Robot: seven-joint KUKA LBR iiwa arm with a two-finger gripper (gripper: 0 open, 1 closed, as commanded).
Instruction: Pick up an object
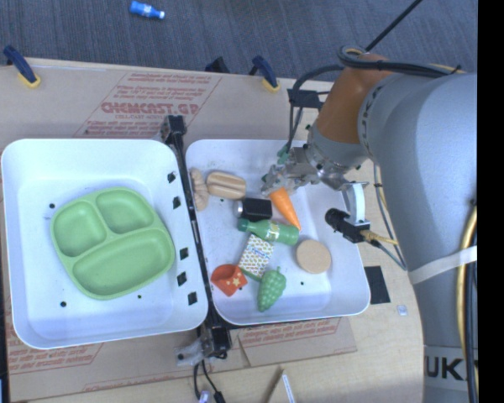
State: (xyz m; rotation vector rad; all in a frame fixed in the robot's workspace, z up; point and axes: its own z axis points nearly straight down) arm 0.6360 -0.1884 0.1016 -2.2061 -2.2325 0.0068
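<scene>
The right bin [344, 296] holds several toy foods: a tan bread roll [225, 184], a black block [256, 207], an orange carrot [286, 209], a green bottle [270, 231], a patterned packet [256, 256], a round tan cookie [313, 257], a red piece [228, 280] and a green grape bunch [270, 289]. My gripper [280, 177] hangs low over the back of this bin, just above the carrot's top end and right of the bread roll. The wrist hides its tips, and nothing shows held in it.
The left bin [25, 175] carries a green divided plate [113, 240]. A black divider [187, 225] runs between the bins. The grey arm [420, 158] covers the right bin's right rim. A small blue item [147, 10] lies on the floor beyond the bench.
</scene>
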